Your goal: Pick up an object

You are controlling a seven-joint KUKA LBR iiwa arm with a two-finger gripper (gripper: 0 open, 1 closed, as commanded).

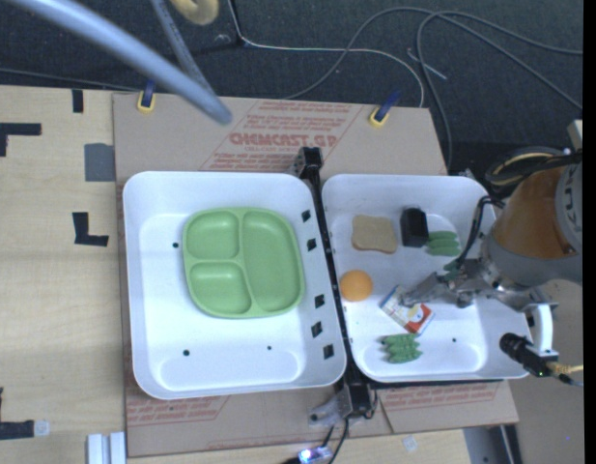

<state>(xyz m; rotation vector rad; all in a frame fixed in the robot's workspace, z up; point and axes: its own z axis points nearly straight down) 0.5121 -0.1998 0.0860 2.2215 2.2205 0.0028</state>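
Packet [410, 311], the small white one with red and blue print, is lying flat in the right bin [471, 363], and I'll use it as my reference for everything else. My pincer [410, 298] is down right at its upper edge, with my arm [529, 225] coming in from the right side over the bin wall. Honestly I can't tell from this angle whether my pincer is spread or pressed together, or whether it's even touching the packet, it's just too small and blurry there.

Around the packet: an orange ball [355, 285] sits just to its left, close but apart. A green leafy toy [401, 348] lies right below it, near the bin's front wall. Above and a bit left there's a brown bread slice [375, 233]. Straight above is a black block [413, 226], and a second green thing [441, 244] sits just right of that block, partly tucked by my arm.

Well left of the packet, past the divide between the bins, the left bin [153, 259] holds a green divided plate [244, 262], lying flat. Both bins rest on cardboard [278, 129] on the bench [46, 269].
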